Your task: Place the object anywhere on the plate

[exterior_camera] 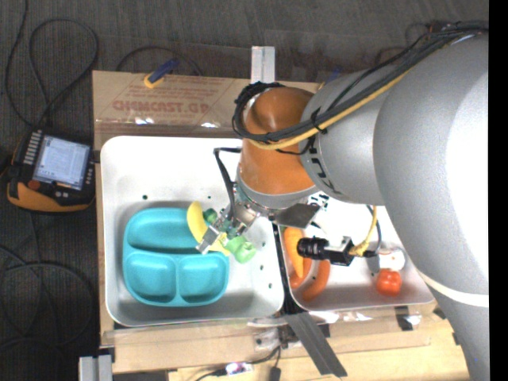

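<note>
A turquoise divided plate (171,254) lies in the left bin, toward its front. At the plate's right rim sit a yellow object (196,217) and a light green object (241,250). My gripper (217,232) hangs low over the plate's right rim, between these two objects and touching or nearly touching them. The arm's orange band and grey body cover the area right behind it.
The left white bin (151,161) has bare floor at its back. The right bin (349,296) holds an orange carrot-like object (305,276) and a small red-orange object (388,281). A handheld controller (54,171) lies on the floor at left. Cables run along the arm.
</note>
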